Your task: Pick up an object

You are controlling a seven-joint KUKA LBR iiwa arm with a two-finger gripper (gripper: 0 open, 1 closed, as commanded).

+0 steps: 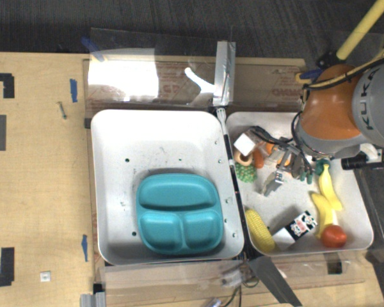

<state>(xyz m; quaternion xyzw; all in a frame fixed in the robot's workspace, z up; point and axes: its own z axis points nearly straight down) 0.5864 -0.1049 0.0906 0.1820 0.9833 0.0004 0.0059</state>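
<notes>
The gripper (273,183) hangs low over the middle of the right bin (365,235). Its metal fingers point toward 7 o'clock. Whether they are parted or closed cannot be told, and nothing is seen between them.

The nearest candidates are as follows. A corn cob (260,230) lies at 6 o'clock, close by, with its long axis running from 11 to 5 o'clock. A banana (327,197) lies at 3 o'clock, near, with its axis almost 12 to 6.

A teal tray (178,212) lies in a white bin (109,139), near a yellow banana (327,200) and red tomato (334,236).
</notes>
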